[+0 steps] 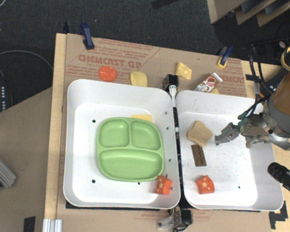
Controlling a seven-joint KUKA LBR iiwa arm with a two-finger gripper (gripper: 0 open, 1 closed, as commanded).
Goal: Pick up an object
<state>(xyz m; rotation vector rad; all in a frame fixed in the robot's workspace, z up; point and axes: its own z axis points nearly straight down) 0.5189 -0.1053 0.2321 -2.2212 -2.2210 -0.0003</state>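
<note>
My gripper (225,135) hangs over the middle of the right bin (244,202), at the end of the grey arm coming in from the right. Just to its left lies a tan bread slice (200,133), apart from the gripper. A brown chocolate bar (199,155) lies below the bread. A red-orange piece (205,185) rests near the right bin's front. In the left bin (75,131) a green divided plate (130,148) lies flat, with a small orange-red piece (163,185) at its front right corner and a yellow piece (142,117) behind it.
Behind the bins on the cardboard lie an orange disc (107,73), a yellow lump (138,79), a cheese wedge (183,70), a red-and-white packet (208,83) and a black item (170,82). Blue clamps (86,35) (224,55) grip the back edge.
</note>
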